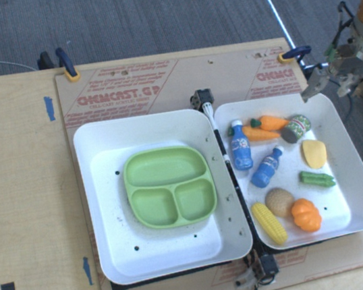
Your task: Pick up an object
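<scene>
Nine small toy items loose in the right bin, all candidates for picking. Places given from the small blue bottle, which lies tilted near the bin's middle.

- Just left of it and farther back: larger blue bottle with white cap and pale label, close to the bin's left wall.
- Behind it: orange carrot with green top, lying crosswise, touching or nearly touching a grey-green can on its side to the right.
- Right of it: yellow fruit-like piece, exact kind hard to make out.
- Right and nearer: green cucumber, well apart from its neighbours.
- Directly in front: brown potato, pressed against an orange round fruit.
- In front and slightly left: yellow corn cob, beside the potato and hard against the bin's left wall.

Open floor along the bin's right side and near right corner; crowded at the back left and front left.

Far left of the bottle, in the left bin: green three-compartment plate, bare white floor around it.

Behind and right of the bottle, by the right bin's far right corner: gripper, grey, blurred, partly cut off with the arm at the frame edge. Released or clenched: cannot tell. Nothing seen in its grasp.
</scene>
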You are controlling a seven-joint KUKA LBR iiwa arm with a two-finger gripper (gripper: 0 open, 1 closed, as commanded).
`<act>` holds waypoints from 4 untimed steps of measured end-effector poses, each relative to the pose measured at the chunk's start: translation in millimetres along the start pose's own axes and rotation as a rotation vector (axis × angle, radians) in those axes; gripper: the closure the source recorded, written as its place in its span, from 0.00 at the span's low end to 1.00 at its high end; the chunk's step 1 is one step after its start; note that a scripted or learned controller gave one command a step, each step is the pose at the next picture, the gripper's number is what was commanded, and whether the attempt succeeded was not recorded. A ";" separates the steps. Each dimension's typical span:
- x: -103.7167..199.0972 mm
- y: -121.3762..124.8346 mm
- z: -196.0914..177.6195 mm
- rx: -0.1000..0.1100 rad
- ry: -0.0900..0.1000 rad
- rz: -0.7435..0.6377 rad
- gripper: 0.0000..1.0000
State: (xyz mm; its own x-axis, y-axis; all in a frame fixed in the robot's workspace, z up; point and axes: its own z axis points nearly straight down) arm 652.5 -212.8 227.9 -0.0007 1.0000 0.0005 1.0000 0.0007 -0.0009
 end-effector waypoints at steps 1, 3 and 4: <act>78.2 -42.6 100.9 0.000 0.001 -0.001 0.00; 118.9 -38.4 129.7 -0.009 -0.005 0.002 1.00; 174.7 -64.3 12.5 -0.003 0.000 -0.002 1.00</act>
